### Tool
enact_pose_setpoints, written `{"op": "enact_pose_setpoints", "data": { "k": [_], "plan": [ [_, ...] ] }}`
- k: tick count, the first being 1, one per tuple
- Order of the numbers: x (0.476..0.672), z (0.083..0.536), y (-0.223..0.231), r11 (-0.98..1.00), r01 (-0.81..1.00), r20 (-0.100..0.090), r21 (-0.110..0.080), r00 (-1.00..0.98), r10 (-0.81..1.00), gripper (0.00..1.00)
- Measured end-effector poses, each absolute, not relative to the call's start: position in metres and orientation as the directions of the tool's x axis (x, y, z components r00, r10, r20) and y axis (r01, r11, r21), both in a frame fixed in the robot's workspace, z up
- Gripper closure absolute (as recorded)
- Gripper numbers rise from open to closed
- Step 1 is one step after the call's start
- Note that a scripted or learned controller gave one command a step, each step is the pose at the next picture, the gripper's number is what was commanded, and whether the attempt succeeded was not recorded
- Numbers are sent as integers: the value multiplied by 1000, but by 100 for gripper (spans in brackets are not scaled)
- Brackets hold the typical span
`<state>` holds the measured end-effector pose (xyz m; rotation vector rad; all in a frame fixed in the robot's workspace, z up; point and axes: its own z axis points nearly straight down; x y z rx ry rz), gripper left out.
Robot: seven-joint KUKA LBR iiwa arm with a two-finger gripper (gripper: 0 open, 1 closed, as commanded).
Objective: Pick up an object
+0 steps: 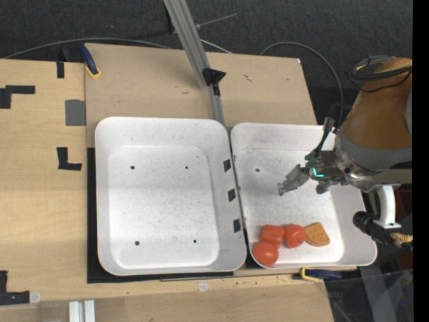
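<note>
From where I stand, the arm (379,123) comes in from the right, its orange band bulky above the wrist, and the gripper (305,180) hangs over the middle of the right bin (268,139). One finger (291,181) points down and to the left; a second dark finger (324,183) sits further right, so the two look spread apart, with nothing between them. A small teal light glows at the base of the fingers.

The things to be picked lie along the near edge of the same bin, well below the gripper and not touching it. Three red tomato-like pieces (278,240) are bunched together, touching one another, with one resting close to the bin's near left corner. Just to their right sits an orange-brown, bread-like piece (317,234), touching or nearly touching the closest red one.

The left bin (161,193) lies alongside, its rim against the right bin's. A grey metal pole (191,35) slants in from the top toward the seam between the two bins.
</note>
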<state>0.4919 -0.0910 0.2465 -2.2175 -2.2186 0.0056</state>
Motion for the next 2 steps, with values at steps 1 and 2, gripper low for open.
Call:
{"op": "enact_pose_setpoints", "data": {
  "k": [1, 2],
  "plan": [
    [493, 249, -91, 2, 1000, 0, -1, -2, 1000, 0],
    [490, 205, -94, 0, 1000, 1, -7, 0, 1000, 0]
  ]
}}
